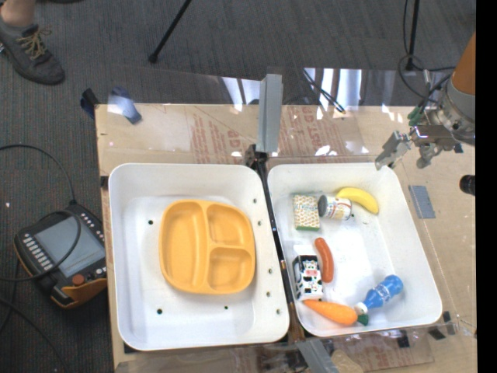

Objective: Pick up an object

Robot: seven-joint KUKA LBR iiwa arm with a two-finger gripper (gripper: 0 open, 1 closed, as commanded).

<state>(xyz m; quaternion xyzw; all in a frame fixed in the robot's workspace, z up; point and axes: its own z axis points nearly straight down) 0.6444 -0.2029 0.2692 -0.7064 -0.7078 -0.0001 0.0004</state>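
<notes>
A handheld control pendant (pixel 58 256) with a screen lay on the carpet at far left, its cable looping away. A shoe (pixel 31 49) of a standing person showed at upper left, and a tripod leg (pixel 175 26) crossed the floor above the bench. A scrap of blue tape (pixel 124 106) sat at the bench's upper left corner.

The left bin (pixel 124 208) held a yellow divided plate (pixel 207 246) with three compartments, lying flat near the bin's centre. A grey upright post (pixel 269 115) stood between the two bins at their far edge. The brown board behind it bore reddish print, too faint and reversed to read.

The right bin (pixel 411 231) held seven objects. A green-patterned sponge block (pixel 307 211) lay just beside a small can (pixel 335 207) on its side, whose label could not be read; a banana (pixel 359 199) touched the can's right end. Below, a cow-printed carton (pixel 309 277) lay beside a red sausage (pixel 324 259). A carrot (pixel 332 312) lay along the near wall, its green tip near a blue bottle (pixel 383 293).

The gripper (pixel 409 150) hung above the right bin's far right corner, outside the rim, well apart from every object; its fingers (pixel 390 151) were spread and pinched nothing.
</notes>
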